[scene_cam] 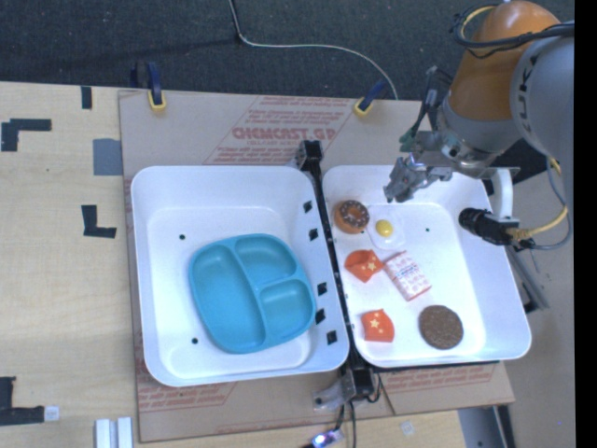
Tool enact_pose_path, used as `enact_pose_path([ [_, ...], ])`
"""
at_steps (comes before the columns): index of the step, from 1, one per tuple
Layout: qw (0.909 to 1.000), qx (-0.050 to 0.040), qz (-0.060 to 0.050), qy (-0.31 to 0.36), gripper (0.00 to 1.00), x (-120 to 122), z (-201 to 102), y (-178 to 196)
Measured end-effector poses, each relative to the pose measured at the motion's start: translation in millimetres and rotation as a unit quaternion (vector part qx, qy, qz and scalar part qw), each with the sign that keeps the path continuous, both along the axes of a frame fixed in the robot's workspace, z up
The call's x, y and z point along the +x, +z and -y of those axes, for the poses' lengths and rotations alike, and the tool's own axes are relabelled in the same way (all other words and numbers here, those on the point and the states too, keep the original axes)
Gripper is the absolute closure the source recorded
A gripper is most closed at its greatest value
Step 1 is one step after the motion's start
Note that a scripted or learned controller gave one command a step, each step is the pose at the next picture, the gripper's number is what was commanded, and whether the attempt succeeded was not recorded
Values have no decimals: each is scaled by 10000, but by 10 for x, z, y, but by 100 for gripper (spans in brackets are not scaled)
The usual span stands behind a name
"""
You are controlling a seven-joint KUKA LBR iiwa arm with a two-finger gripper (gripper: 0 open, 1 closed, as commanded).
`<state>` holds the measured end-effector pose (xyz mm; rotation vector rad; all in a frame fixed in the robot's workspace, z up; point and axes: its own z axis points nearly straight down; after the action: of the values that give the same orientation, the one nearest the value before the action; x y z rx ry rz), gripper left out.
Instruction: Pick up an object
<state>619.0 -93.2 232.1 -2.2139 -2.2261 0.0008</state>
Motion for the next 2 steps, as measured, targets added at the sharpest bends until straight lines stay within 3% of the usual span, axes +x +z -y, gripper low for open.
enact_pose_path([
  [1, 10000, -1, -5, -1, 100, -114, -496, -6],
  [2, 10000, 1, 4, 9, 100, -49, -1063, 48],
])
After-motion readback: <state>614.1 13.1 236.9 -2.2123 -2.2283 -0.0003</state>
